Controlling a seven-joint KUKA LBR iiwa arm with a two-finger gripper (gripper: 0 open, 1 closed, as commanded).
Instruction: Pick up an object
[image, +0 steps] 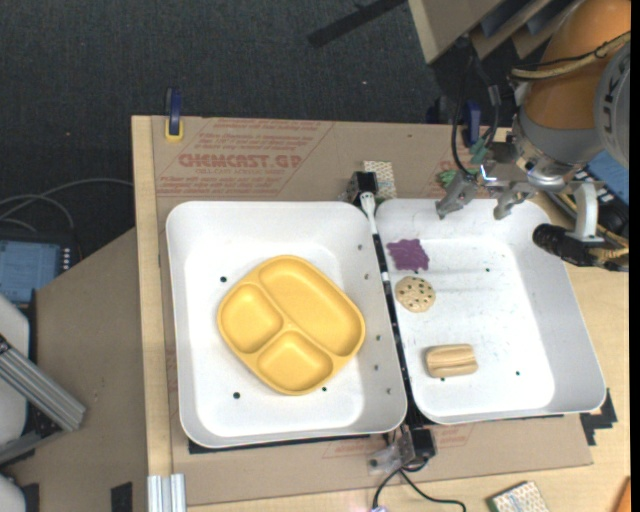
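Note:
In the right bin (540, 330) lie three things: a purple piece (408, 254) near its far left corner, a round speckled cookie (414, 293) just in front of it, and a tan bread roll (450, 360) nearer the front. My gripper (480, 200) hangs above the far edge of the right bin, with its two fingers spread apart and nothing between them. It stands to the right of and beyond the purple piece, apart from all three things.
The left bin (200, 300) holds a yellow three-compartment plate (290, 322). A brown board lies under both bins. Cables and a black part (575, 245) run past the right bin's far right corner.

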